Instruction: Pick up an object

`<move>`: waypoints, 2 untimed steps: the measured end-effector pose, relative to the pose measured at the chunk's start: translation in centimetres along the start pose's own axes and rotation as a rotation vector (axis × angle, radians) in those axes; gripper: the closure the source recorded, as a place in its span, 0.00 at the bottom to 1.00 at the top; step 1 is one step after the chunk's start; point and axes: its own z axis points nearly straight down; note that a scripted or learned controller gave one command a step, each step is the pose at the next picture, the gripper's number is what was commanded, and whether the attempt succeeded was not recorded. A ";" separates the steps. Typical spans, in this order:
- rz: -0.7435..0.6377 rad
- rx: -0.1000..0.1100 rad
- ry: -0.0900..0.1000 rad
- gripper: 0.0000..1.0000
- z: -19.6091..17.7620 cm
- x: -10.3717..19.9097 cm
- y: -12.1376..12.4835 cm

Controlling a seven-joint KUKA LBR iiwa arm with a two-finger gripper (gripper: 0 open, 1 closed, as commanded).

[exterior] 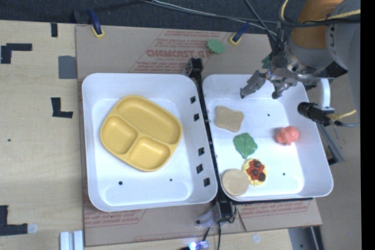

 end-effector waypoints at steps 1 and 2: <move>-0.003 -0.014 -0.002 0.00 -0.8 0.0 0.3; -0.003 -0.009 -0.003 0.00 4.5 -0.5 1.1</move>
